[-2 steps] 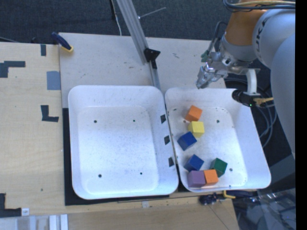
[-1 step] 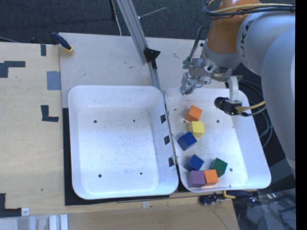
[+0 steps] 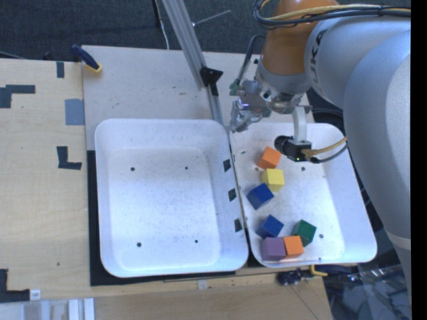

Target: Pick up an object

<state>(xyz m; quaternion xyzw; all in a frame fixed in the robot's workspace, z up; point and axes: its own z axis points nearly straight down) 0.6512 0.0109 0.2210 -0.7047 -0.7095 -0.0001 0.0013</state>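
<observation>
The arm's tool (image 3: 241, 117) hangs over the far left corner of the right bin (image 3: 347, 179); whether it is spread or pressed together cannot be told. Blocks lie in that bin: orange (image 3: 269, 157), yellow (image 3: 273, 178), two blue, green (image 3: 305, 231), purple (image 3: 273, 248).

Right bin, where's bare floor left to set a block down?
In the right bin, bare floor lies along the right wall, right of the yellow block and green block. The bottom-left corner is crowded: blue block, purple block and orange block. The gripper hangs over the top-left corner.
</observation>
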